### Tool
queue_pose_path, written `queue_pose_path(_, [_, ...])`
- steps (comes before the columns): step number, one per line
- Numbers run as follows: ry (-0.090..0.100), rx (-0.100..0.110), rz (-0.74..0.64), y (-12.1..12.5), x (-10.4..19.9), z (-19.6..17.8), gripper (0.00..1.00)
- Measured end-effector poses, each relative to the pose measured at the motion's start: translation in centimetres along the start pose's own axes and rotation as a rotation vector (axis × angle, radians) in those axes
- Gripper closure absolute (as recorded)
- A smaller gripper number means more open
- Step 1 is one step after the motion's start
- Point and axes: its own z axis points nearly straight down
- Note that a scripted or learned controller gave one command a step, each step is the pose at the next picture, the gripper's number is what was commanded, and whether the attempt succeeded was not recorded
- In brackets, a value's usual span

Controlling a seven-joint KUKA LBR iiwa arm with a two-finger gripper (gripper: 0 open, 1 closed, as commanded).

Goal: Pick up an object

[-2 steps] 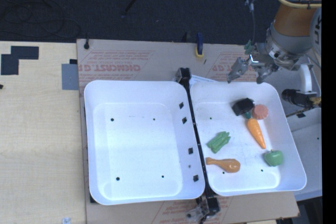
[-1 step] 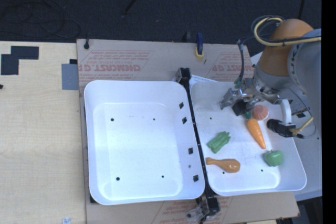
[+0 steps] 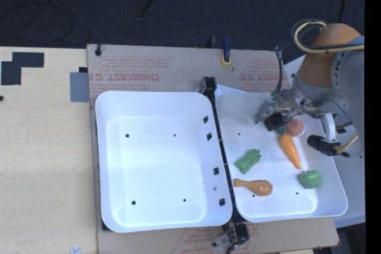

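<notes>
Dark carpet strewn with cables lies behind a pale wooden bench, where a brown cardboard sheet carries two shallow white plastic bins side by side. Nothing lies on the floor of the left white bin. The right white bin holds several small toy foods: a green ridged leafy piece near its middle, a tan drumstick-shaped piece just below that, an orange carrot lying at a slant to the right, a round pinkish piece touching the carrot's upper end, and a green rounded piece toward the bin's lower right corner. The grey arm's two-finger gripper sits low over the upper part of the right bin, just left of the pinkish piece. Whether its jaws are spread or closed cannot be told.
</notes>
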Motion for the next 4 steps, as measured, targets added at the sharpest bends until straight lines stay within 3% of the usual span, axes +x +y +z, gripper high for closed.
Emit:
queue_pose_path(1, [0.008,-0.004,-0.003,0.3,-0.8,0.4,0.00])
queue_pose_path(2, [-0.007,-0.004,0.001,0.1,-3.3,0.5,0.00])
queue_pose_path(3, [0.002,0.022,0.003,-0.7,-3.2,1.7,0.00])
queue_pose_path(4, [0.004,0.028,0.006,-5.8,-3.2,1.7,0.00])
